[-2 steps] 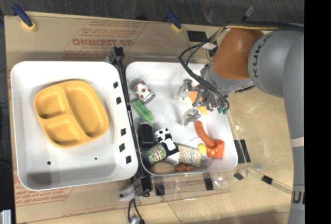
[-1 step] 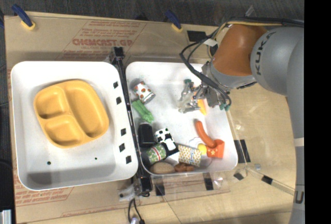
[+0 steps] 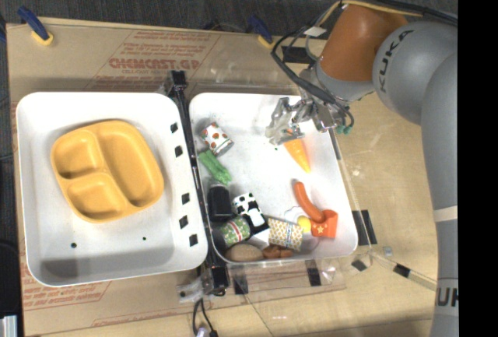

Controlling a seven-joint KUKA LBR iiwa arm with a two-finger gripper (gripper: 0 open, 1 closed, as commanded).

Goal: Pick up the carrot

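step: approach, your gripper [image 3: 285, 122] hovers upper right of frame | carrot [image 3: 299, 154] lies in right bin [image 3: 334, 172], just below the fingers | jaws: narrow gap, nothing held | next: you drop lower, straddle carrot, close

A robotics lab bench is showing here: a grey KUKA arm [image 3: 416, 63] is reaching over two white bins [image 3: 31, 172] sitting on a paper-covered board [image 3: 148, 55], blue clamps [image 3: 35, 24] are gripping its edge, and toy objects are lying in the right bin [image 3: 241, 106].
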